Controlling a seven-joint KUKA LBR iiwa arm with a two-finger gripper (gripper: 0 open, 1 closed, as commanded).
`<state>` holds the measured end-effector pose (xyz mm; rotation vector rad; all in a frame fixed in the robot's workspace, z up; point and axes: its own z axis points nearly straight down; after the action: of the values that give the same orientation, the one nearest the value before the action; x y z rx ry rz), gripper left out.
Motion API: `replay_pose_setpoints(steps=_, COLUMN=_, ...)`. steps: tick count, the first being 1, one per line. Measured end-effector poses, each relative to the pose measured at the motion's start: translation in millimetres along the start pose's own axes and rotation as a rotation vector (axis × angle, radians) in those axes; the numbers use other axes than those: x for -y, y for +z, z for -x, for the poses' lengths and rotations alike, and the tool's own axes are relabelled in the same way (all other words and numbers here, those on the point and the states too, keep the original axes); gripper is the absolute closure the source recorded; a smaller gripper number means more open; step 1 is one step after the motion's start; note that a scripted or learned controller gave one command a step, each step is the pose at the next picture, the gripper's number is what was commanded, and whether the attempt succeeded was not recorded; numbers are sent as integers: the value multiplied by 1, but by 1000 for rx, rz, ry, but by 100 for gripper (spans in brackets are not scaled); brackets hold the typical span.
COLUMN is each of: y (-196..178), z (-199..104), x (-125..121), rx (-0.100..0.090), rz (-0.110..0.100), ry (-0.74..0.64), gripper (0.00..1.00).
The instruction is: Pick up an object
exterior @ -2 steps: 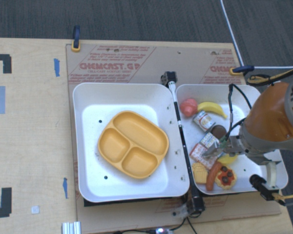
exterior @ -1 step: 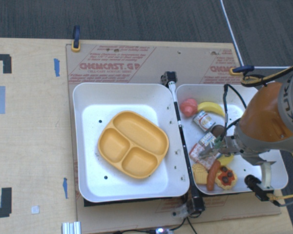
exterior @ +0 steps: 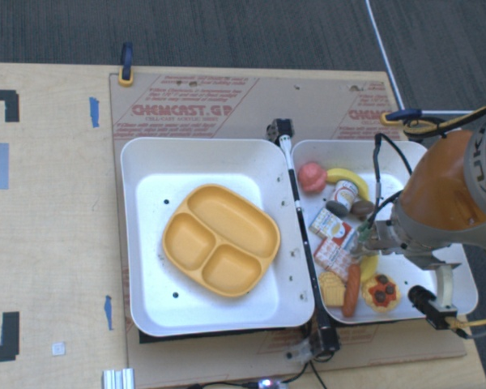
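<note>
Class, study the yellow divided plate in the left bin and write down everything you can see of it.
The plate is orange-yellow, with a smooth matte look like plastic or silicone. It is a rounded rectangle with raised ridges splitting it into three compartments: one long one along the far side and two smaller ones nearer the camera. All three hold nothing. It lies flat and right way up, turned at a slant, on the floor of the left bin, near the middle. It touches only the bin floor.

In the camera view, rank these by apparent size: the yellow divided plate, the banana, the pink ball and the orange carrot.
Largest to smallest:
1. Yellow divided plate, by far.
2. Banana and orange carrot look alike in size; the arm covers part of that bin, so no ranking.
3. Pink ball.
</note>
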<state>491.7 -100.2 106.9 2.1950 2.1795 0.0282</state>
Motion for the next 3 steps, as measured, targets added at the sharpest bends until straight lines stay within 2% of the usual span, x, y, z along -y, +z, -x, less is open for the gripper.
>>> replay_pose_setpoints(steps=1, y=-80, z=-61, x=1, rx=-22, rz=-45, ry=-9, gripper=100)
replay_pose_setpoints(steps=2, y=-79, z=-60, x=1, rx=-22, rz=-45, ry=-8, gripper=0)
replay_pose_setpoints(steps=3, y=-79, z=-60, x=1, rx=-22, rz=-45, ry=-8, gripper=0)
